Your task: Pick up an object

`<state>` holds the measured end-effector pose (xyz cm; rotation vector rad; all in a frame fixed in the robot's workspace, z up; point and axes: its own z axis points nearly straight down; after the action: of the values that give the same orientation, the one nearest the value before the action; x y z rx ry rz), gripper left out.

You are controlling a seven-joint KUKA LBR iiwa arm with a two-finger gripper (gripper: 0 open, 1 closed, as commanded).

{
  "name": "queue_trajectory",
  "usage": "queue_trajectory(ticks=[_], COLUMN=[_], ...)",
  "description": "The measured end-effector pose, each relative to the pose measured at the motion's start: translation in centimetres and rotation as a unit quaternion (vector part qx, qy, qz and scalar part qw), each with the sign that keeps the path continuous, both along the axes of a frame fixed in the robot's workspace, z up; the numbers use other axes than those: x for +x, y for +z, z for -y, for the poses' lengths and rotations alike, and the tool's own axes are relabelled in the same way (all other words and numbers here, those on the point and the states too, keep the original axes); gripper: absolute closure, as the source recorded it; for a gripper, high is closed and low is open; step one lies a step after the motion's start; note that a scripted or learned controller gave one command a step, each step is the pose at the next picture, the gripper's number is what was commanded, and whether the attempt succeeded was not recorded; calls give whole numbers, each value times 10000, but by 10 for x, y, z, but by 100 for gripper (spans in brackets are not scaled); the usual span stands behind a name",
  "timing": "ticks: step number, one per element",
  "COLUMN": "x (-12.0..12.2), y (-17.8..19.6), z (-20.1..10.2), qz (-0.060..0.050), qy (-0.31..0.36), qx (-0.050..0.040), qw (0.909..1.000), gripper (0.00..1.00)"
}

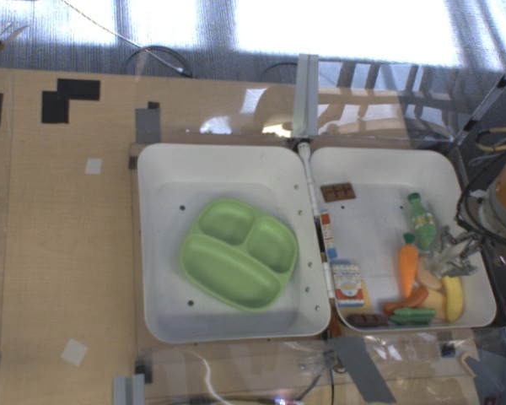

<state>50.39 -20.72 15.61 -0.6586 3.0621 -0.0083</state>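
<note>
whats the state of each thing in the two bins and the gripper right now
green divided plate: flat in the left bin, compartments bare
chocolate bar: flat in the right bin
green bottle: lying on its side
carrot: lying down beside the bottle
small carton: lying near the divider
banana: lying in the near right corner
gripper: low over the right bin beside the carrot

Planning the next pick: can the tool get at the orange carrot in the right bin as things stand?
Probably yes. The tool sits low in the right bin, just right of the carrot, whose top lies uncovered. The green bottle and other toy food crowd it, so a clean grasp could be awkward.
</note>
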Motion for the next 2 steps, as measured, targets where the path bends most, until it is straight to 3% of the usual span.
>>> queue_trajectory(ticks=[1, 2], x=[-3, -3], y=[47, -65], z=[-106, -58], qz=[4, 15], qy=[-951, -232], qx=[31, 14], qw=[9955, 9997], gripper=[100, 100])
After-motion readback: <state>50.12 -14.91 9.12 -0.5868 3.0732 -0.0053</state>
